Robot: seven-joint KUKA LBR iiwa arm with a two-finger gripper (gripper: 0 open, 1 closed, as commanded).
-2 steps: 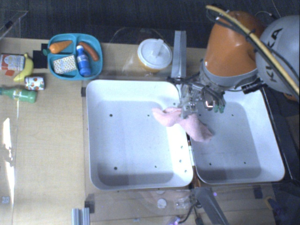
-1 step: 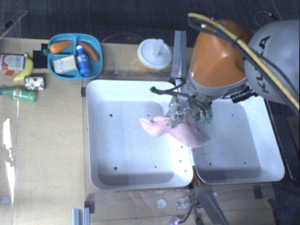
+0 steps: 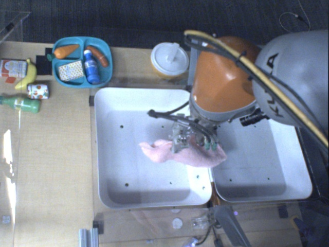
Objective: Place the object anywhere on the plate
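A soft pink cloth-like object lies crumpled at the right side of the left white bin, its right end reaching over the divider between the bins. My gripper hangs right over the object's middle and hides part of it; whether it touches the object is not clear. The blue divided plate sits on the bench at the far left, behind the left bin, with toy food in its compartments.
The right white bin lies under the arm's orange band. A white lidded cup stands behind the bins. A toy banana, a small can and a green bottle lie left of the plate.
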